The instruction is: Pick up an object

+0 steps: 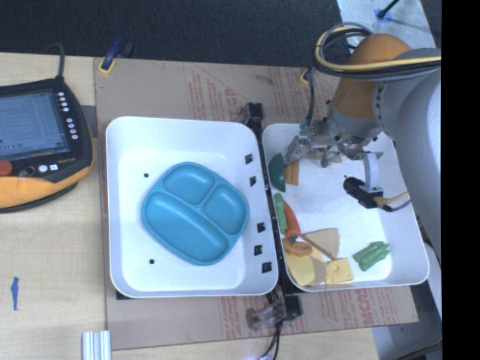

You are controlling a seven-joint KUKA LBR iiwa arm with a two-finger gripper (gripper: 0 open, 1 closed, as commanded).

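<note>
Item: right bin (405, 272), contents partly legible. We list a green piece (371, 254) at 5 o'clock; a yellow block (338, 271), tan slice (324, 239) and pale yellow disc (300, 270) heaped at 6 to 7 o'clock, overlapping so outlines blur; an orange carrot-like stick (291, 220) beside a green strip (280, 204) along the left wall.

Item: arm (375, 73), entering at 3 o'clock, wrist bent down over the bin's 11 o'clock corner.

Item: hand (294, 156), low above a dark green piece (277, 172); whether spread or pressed together, we cannot tell.

Item: left bin (124, 137) on the worktop (45, 261), holding a blue divided plate (195, 212).
</note>
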